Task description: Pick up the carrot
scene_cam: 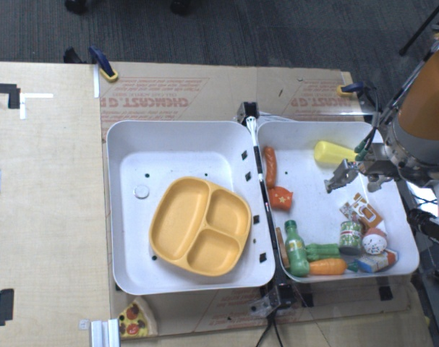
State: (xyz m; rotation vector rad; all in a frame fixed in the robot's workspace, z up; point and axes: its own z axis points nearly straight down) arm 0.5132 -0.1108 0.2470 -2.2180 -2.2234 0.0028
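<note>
Camera view: gripper point(347, 176) over right bin point(401, 215), upper middle, fingers spread apart, nothing between them. Carrot point(327, 267) lying flat at bin's near edge, touching green bottle point(295, 249) and just below a green vegetable point(322, 251). Well apart from gripper. Likely approach step, grasp not yet made. Next: travel toward near edge, descend over carrot, avoid bottle and can point(351, 235) close by. Yellow plate point(200, 225) in left bin irrelevant.

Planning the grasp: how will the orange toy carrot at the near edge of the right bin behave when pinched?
The orange toy carrot looks like smooth moulded plastic, so it is probably stiff, light and somewhat slippery. Its rounded, tapered shape may roll or squirt out of a pinch. The green bottle and other toys crowd it, so neighbours will likely shift.
</note>
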